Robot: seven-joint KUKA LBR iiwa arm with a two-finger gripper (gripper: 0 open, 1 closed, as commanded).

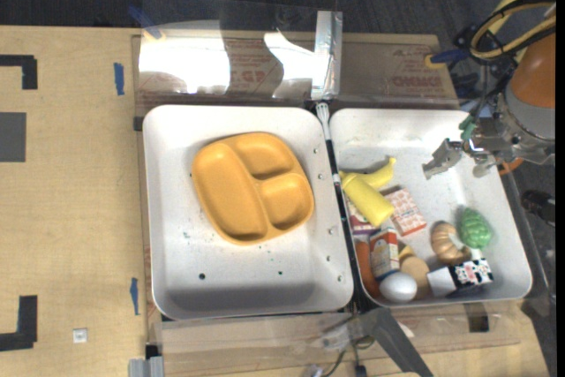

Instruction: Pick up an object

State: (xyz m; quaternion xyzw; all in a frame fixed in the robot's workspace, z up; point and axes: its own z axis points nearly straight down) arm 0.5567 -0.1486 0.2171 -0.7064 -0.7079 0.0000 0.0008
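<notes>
Bench, two bins. Right bin (508,216): gripper (441,162) at upper right; claw state cannot be told. Risk: toys (402,238) crowded lower down, grasp may slip.

The arm came in from the right edge, orange band showing up near the top right. Its gripper (444,156) hung out to the left at a tilt, nothing visible between the fingers.
</notes>
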